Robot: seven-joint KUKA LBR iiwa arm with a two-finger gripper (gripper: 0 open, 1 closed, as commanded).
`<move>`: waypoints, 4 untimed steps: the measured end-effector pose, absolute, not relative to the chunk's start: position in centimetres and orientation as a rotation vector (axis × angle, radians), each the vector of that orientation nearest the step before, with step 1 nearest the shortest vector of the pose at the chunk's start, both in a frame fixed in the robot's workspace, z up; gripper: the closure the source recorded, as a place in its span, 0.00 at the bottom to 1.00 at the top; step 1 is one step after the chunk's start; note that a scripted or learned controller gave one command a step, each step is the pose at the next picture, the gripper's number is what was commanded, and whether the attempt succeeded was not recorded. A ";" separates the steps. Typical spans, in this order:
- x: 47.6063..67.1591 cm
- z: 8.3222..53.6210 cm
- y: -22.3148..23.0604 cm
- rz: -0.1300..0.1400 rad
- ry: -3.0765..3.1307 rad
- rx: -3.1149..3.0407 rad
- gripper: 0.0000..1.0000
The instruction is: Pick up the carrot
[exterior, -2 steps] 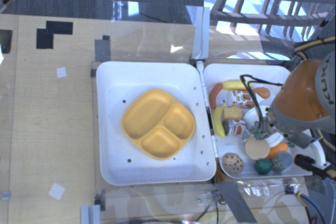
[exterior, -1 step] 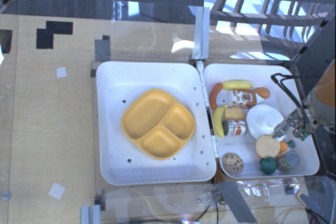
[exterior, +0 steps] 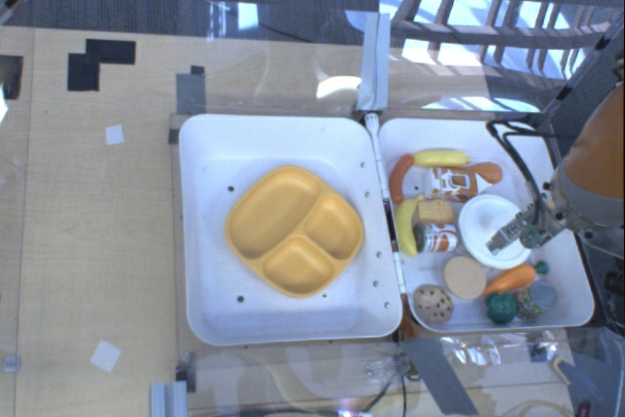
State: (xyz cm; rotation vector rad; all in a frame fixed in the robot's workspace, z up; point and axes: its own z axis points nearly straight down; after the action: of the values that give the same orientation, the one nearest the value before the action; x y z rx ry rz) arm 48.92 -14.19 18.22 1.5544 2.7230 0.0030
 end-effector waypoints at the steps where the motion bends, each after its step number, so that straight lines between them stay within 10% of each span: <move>1: 48.8 19.3 -19.8 0.000 2.710 1.577 1.00; 3: 48.9 14.4 -19.2 0.003 2.742 1.525 1.00; 4: 49.0 22.0 -14.1 0.006 2.614 1.728 1.00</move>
State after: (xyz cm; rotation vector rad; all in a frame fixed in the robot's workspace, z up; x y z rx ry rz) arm 48.97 -14.14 21.96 1.7277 2.6144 0.0057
